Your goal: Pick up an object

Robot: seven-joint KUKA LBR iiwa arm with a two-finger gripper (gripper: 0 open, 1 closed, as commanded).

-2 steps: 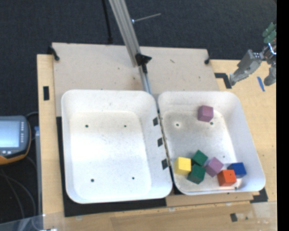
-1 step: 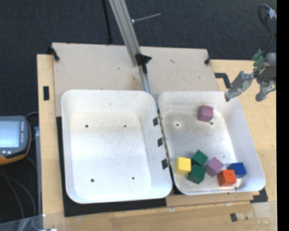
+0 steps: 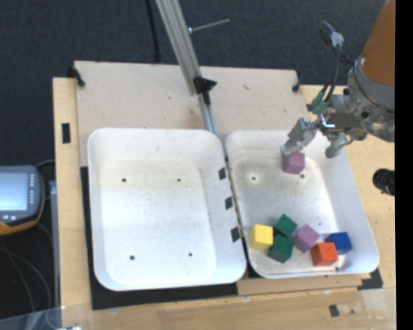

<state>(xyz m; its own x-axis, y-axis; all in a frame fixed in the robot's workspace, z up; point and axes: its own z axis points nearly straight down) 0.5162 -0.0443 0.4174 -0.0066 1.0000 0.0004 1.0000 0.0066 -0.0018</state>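
Fingers (image 3: 299, 137) spread wide above the right bin (image 3: 344, 184), one tip touching a purple cube (image 3: 294, 162), gripping nothing.

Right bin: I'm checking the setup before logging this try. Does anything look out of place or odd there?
One purple block sits alone near the right bin's far end, just below the gripper, apart from the cluster of blocks at the near end. Nothing looks spilled or damaged.
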